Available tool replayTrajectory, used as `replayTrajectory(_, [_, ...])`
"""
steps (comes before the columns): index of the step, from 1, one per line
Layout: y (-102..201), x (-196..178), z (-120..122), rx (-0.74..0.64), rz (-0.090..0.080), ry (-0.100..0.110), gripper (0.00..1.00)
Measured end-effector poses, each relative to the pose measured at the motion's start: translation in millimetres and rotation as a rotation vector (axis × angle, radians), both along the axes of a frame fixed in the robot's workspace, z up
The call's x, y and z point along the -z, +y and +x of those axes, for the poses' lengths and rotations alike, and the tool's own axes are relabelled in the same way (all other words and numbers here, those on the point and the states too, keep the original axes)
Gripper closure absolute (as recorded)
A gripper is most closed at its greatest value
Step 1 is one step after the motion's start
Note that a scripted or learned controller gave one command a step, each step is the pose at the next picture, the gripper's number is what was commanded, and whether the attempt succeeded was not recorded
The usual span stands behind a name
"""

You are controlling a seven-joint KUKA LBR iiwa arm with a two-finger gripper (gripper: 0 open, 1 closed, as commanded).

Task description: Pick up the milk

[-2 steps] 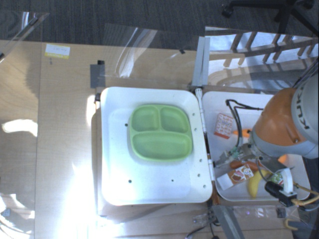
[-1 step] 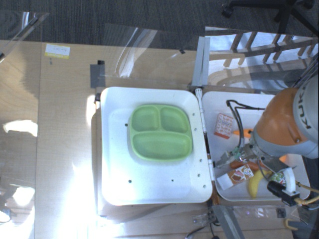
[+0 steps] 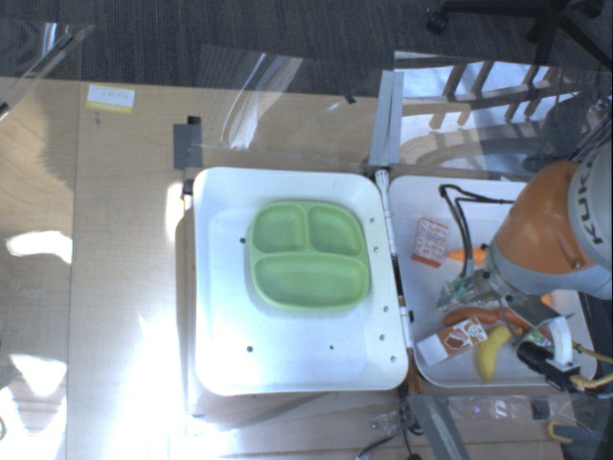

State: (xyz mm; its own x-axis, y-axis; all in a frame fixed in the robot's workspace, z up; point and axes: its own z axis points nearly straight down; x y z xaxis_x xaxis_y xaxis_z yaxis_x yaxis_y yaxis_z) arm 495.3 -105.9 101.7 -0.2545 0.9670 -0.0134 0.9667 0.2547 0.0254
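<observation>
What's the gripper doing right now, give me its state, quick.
Gripper: low in the right bin, over the clutter near the banana; open or closed cannot be told, and no hold is visible.

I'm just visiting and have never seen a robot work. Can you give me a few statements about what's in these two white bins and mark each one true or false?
1. The green three-compartment plastic plate lies in the left white bin. True.
2. The yellow banana lies on the green plate. False: it lies in the right white bin, near its front edge.
3. The small white carton with red print lies in the right bin. True.
4. The grey arm with the orange band hangs over the left bin. False: it is over the right bin.
5. The green plate is piled with food. False: its compartments are bare.
</observation>
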Motion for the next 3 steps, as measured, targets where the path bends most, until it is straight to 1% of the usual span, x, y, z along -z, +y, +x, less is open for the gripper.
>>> replayTrajectory(1, [0.0, 0.0, -0.1, 0.001, 0.000, 0.000, 0.00])
replayTrajectory(2, [0.0, 12.4, -4.3, -0.070, 0.002, 0.014, 0.00])
replayTrajectory(3, [-0.3, -0.2, 0.0, -0.072, -0.002, 0.001, 1.00])
